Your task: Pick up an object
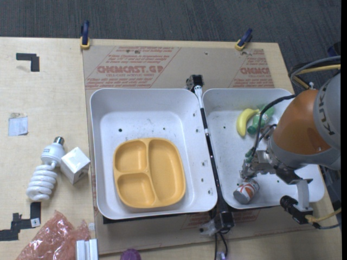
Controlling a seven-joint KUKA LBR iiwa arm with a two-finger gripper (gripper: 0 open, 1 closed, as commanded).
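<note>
from the camera above the bench (49, 102), two shallow white bins sit side by side on a brown board. the left bin (103, 145) holds a yellow plate (149, 172) with three compartments, lying flat toward the near side of the bin.

the right bin (225, 110) holds a banana (245, 121) near its far side, touching a green thing (256, 123) just to its right that is partly hidden by cables. near the front wall of this bin lies a small can (246, 192), tipped on its side, white and grey with an orange-red patch.

the grey arm with its orange band (298, 129) reaches in from the right and hangs over the right bin. the claw (252, 171) is low in the bin, just above the can and close to it. whether it touches the can or grips it is not clear, and i cannot tell if it is spread or pressed together, since the wrist and cables cover it.

on the bench left of the bins lie a spiral light bulb (44, 173) and a small white box (75, 164), touching each other. a pink crinkled bag (51, 237) lies at the near left corner. two clamps with blue handles (85, 36) hold the far edge of the board.
</note>
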